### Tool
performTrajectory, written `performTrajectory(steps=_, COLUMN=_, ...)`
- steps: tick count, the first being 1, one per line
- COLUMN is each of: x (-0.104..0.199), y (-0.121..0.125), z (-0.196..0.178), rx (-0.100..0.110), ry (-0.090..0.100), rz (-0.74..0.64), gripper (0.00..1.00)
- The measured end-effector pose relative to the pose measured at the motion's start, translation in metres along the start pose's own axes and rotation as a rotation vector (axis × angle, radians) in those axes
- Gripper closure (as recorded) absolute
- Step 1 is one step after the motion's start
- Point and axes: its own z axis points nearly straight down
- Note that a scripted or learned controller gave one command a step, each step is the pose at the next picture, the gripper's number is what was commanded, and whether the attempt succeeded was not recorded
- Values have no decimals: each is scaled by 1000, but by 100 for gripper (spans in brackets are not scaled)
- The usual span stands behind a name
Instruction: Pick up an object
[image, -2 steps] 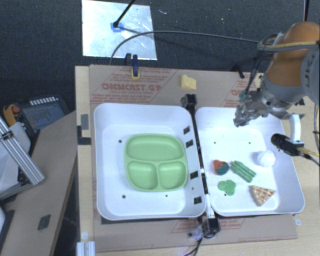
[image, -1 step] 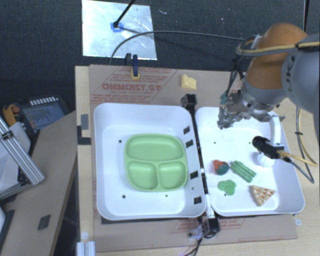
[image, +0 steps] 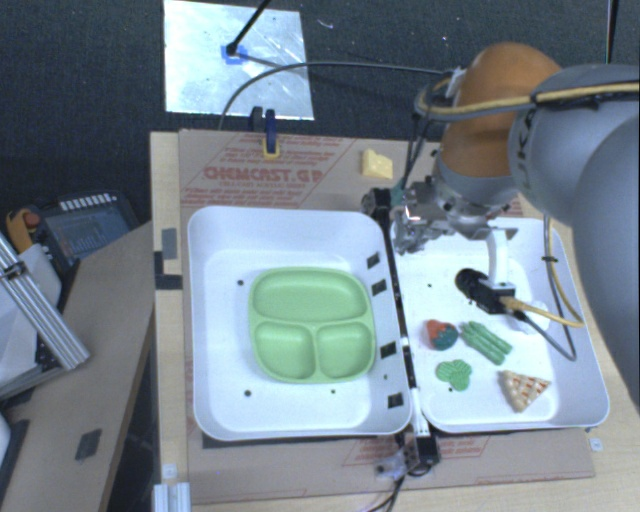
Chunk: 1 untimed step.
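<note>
The right bin (image: 585, 385) holds a small red and teal toy (image: 441, 333), a green ridged piece (image: 485, 341), a green leafy toy (image: 455, 374) and a pizza-slice toy (image: 522, 388), all in its near half. My gripper (image: 404, 232) hangs over the far left corner of that bin, close to the divider between the bins. It is well behind the toys and I see nothing in it. The grey arm with its orange band (image: 495, 90) comes in from the upper right.
A green divided plate (image: 310, 322) lies in the left bin (image: 215, 300). A yellow block (image: 377, 163) and a blue and yellow clamp (image: 268, 130) sit on the cardboard behind the bins. A yellow cable loops over the right bin's right side.
</note>
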Motion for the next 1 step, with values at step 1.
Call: performTrajectory(steps=1, x=49, y=0, z=3, rx=0, ry=0, rz=0, gripper=100)
